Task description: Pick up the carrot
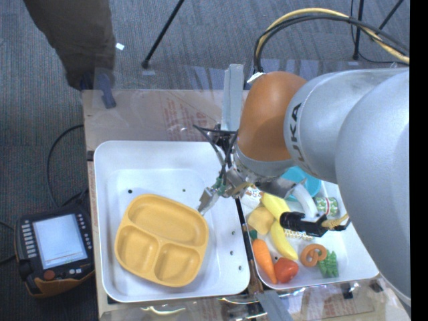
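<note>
Hovering over the left bin near the yellow tray, gripper — jaw state impossible to tell — is leaving the carrot lying unpicked in the right bin.

Black letters "KU", start of a brand name, on the grey arm casing beside its orange band

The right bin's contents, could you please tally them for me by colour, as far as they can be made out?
Yellow: 2, banana and lemon
Orange: 2, carrot and pretzel
Red: 1, tomato
Green: 1, leafy piece
Total: 6; things under the arm cannot be counted.
</note>
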`<action>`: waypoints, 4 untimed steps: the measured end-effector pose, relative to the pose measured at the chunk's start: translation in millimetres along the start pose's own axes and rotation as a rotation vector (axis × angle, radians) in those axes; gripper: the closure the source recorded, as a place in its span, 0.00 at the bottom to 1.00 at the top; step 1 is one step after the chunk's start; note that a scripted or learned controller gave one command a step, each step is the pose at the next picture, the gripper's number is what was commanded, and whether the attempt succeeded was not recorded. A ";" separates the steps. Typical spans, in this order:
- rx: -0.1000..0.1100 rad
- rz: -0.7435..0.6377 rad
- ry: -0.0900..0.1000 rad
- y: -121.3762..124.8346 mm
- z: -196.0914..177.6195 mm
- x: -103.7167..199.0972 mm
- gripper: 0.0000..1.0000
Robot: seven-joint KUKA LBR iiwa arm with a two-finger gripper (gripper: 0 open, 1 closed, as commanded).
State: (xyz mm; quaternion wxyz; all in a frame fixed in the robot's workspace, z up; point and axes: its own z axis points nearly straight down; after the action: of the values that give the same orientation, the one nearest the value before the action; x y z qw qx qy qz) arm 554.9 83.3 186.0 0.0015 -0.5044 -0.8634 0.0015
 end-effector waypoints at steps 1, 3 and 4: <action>-0.001 0.232 -0.002 91.2 97.2 22.2 0.00; 0.000 0.250 -0.001 77.7 -68.0 -42.1 1.00; -0.009 -0.081 -0.005 43.5 -200.4 -104.6 1.00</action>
State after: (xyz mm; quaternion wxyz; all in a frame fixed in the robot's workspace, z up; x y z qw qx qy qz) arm 644.9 13.7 386.1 -0.0028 -0.4691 -0.8831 -0.0011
